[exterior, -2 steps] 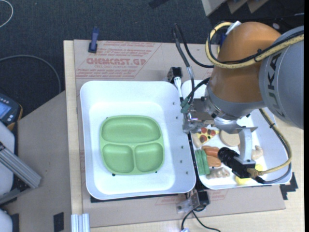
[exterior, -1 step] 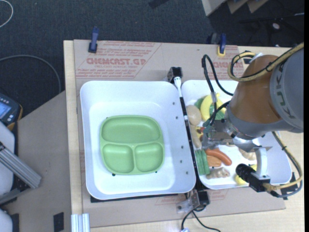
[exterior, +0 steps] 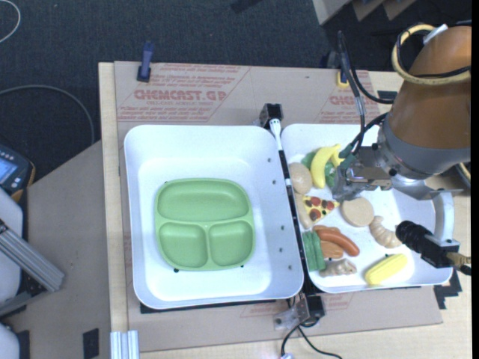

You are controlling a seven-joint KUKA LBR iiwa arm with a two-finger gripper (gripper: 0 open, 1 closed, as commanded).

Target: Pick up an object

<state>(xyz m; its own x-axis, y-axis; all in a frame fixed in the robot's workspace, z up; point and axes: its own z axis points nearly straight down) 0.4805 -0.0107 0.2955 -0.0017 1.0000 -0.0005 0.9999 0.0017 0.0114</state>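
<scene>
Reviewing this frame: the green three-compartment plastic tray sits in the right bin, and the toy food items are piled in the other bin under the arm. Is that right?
Not quite. The camera view shows the green three-compartment plastic tray in the left white bin, not the right. The toy food items, such as the yellow banana and the pizza slice, do lie in the right white bin under the arm.

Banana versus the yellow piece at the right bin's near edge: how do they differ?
The banana is curved and green-tipped; the yellow piece is straighter, blunter and plain yellow. The banana lies at the far side of the right bin, next to the gripper; the yellow piece lies at its near edge, clear of the gripper. Both are yellow toy foods.
</scene>
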